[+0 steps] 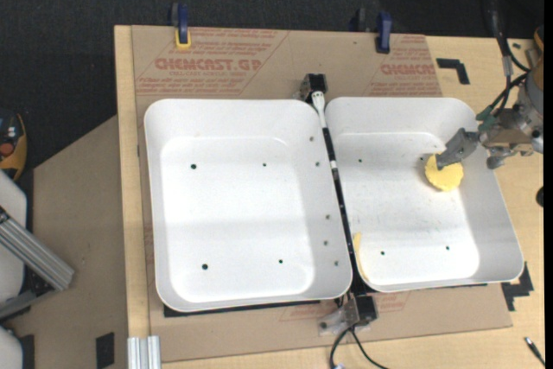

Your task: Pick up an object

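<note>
Small, round, pale yellow object (pixel 444 175) in the right bin (pixel 484 220); end effector (pixel 453 156) touching it, grip unclear

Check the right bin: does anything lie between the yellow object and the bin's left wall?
No. In the camera view, only bare white floor separates the yellow object from the right bin's left wall.

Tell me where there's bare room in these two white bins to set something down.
The left shallow white bin shows bare floor from wall to wall. In the right shallow white bin, the floor toward the centre divider is bare; its far right is crowded by the round yellow object and the two-finger gripper over it.
</note>
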